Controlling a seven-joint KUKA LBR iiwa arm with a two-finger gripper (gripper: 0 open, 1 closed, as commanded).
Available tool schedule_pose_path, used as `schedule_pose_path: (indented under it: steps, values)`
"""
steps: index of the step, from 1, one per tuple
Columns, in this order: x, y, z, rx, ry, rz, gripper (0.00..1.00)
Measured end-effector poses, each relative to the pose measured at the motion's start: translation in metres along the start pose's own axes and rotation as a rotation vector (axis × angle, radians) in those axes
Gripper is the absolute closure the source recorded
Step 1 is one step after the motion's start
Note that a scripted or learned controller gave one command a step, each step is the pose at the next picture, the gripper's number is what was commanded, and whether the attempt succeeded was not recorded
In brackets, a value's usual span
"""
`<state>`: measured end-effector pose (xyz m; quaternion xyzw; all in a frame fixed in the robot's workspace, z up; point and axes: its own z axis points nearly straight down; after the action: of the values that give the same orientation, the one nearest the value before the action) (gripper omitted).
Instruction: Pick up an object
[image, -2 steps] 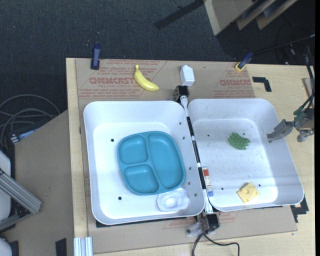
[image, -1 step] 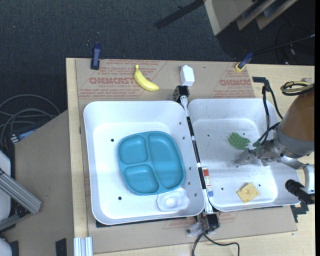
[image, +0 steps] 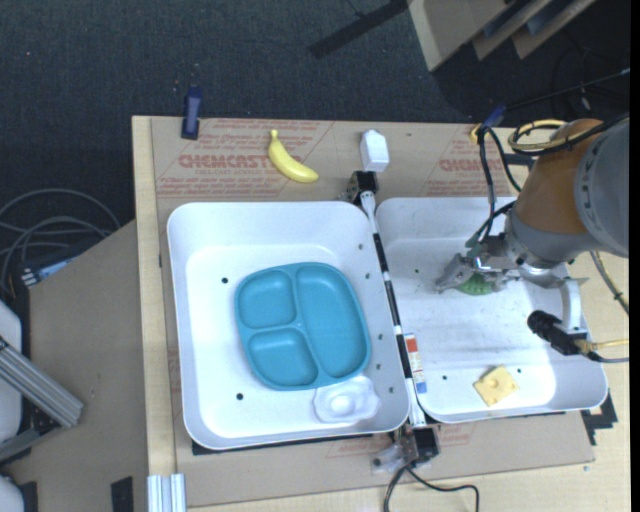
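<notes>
A blue divided plate (image: 298, 325) lies in the middle of the left bin (image: 200, 240), with a small clear lidded cup (image: 343, 403) touching its lower right edge. Above that bin's far rim, on the cardboard bench (image: 160, 160), a yellow banana (image: 290, 161) rests beside the printed red lettering, and a small white block (image: 375, 150) sits to the banana's right, near the divider (image: 385, 290) between the bins. Across that divider, in the right bin (image: 430, 215), the grey arm (image: 575, 200) with its orange band reaches down toward the upper middle of the floor, where the gripper (image: 474, 274) hangs directly over a small green object (image: 478, 286), part of which peeks out beneath the metal fingers. Whether those fingers are spread or closed cannot be told from this angle, nor whether they touch the green object. Well below the gripper, near the right bin's front rim, a yellow holed wedge (image: 496, 385) lies alone.
</notes>
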<state>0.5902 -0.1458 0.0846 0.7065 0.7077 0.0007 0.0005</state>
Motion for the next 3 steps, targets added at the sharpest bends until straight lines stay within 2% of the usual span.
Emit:
schedule_pose_path:
  steps: [1,2,3]
  values:
    - [-0.024,0.02,0.0,0.0,-0.002,0.002,0.0]
    - [-0.024,0.021,-0.011,-0.003,-0.003,0.0,1.0]
    - [0.035,0.023,0.0,0.003,0.001,0.001,1.0]
